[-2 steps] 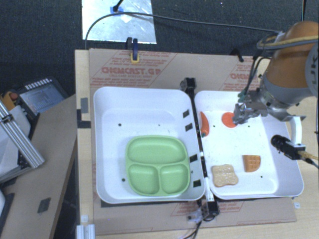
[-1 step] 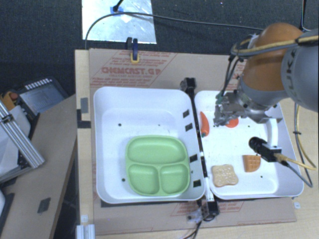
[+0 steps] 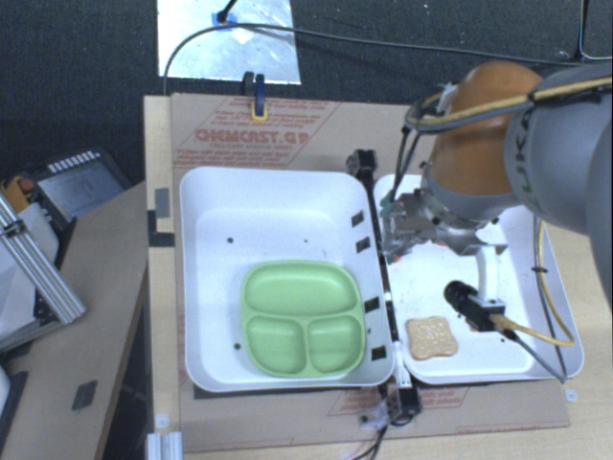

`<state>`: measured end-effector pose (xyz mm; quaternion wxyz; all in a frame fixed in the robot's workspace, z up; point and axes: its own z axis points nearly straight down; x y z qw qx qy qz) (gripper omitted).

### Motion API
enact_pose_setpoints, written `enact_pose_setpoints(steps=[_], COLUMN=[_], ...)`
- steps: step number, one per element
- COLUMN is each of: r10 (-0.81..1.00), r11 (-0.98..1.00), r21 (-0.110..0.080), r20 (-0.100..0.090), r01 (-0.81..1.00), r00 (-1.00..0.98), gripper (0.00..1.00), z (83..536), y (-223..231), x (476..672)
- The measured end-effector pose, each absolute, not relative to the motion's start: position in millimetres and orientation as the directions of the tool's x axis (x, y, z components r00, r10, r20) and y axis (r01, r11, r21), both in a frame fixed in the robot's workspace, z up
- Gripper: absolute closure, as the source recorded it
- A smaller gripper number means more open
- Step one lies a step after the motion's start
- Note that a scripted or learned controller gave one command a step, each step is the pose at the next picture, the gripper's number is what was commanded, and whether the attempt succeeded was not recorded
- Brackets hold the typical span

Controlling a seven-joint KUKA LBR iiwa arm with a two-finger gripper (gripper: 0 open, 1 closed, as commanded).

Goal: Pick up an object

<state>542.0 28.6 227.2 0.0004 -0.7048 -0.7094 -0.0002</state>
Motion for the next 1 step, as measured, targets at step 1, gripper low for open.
enact_pose_setpoints(steps=[1], r10=[1.0], r11=[0.008], r21=[0.002], r20=[0.001], r01=[1.0], r00=[-0.008], gripper=[1.0], z=[236.2], y=[80.3], x=[529.7])
